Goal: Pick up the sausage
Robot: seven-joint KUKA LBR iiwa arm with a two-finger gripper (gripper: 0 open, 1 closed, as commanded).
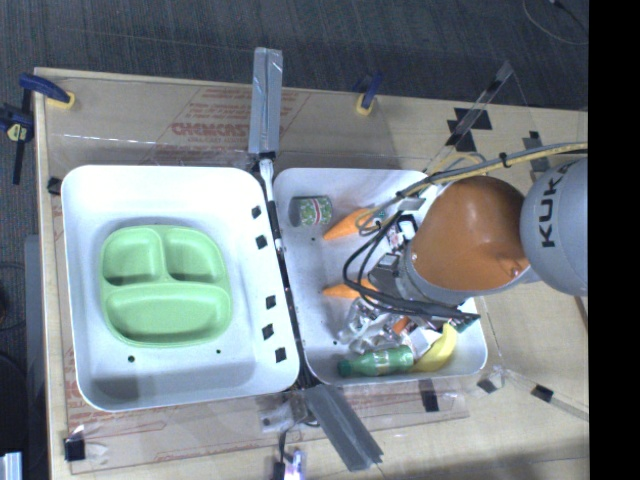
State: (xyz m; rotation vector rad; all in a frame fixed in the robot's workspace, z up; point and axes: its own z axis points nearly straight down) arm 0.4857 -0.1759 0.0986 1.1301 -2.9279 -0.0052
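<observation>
My gripper [367, 330] reaches down into the near part of the right bin [300, 268], under the arm's orange band [468, 236]. Its metal tip sits just above a green bottle-shaped item [376, 362] lying along the bin's front wall. A small orange-brown piece [401, 324] shows right beside the tip, and I cannot tell what it is. The wrist hides the middle of the bin.
A yellow banana [441, 348] lies at the right bin's front right. A carrot [346, 225], a green can [312, 210] and another orange piece [340, 291] lie to the left of the arm. The left bin [80, 268] holds a green divided plate [166, 283].
</observation>
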